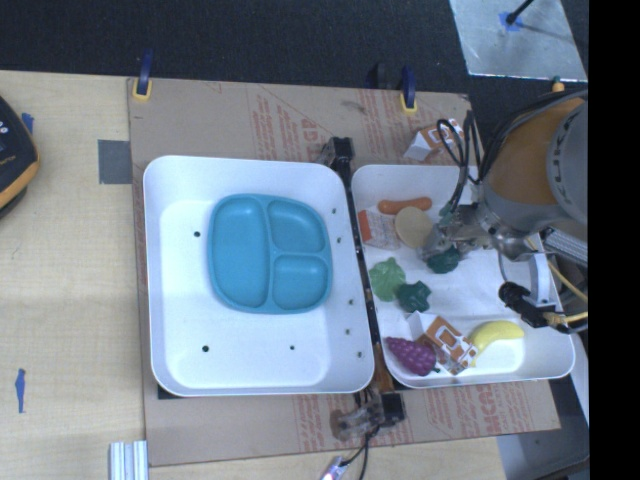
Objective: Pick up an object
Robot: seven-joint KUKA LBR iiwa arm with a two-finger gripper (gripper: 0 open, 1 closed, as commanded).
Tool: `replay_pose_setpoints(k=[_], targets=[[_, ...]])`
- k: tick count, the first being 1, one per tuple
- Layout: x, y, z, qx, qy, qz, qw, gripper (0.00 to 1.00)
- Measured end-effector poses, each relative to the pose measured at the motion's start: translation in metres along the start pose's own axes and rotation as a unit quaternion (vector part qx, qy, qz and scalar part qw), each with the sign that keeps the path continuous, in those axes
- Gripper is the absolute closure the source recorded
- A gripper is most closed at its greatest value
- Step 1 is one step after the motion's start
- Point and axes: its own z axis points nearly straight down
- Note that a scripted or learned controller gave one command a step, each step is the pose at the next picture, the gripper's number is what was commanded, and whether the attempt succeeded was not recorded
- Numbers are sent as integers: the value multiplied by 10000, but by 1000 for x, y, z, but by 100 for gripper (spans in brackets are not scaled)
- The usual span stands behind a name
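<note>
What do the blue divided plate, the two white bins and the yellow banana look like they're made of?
Blue divided plate: probably moulded plastic, matte to satin, with one even colour and soft rounded ridges between its compartments.
Left bin and right bin: likely thin formed plastic, smooth and slightly glossy, with rounded corners and rims.
Banana: seems a plastic toy, with uniform yellow and a faint sheen; too small to be sure.

A single fixed camera is looking down at a slant on the tabletop (70,268), framing both white bins (160,298) from moderate height.
</note>
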Motion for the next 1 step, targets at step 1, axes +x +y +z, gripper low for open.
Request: replay_pose_setpoints(k=[1], targets=[[74, -3, -101, -5, 4, 13, 10000, 100]])
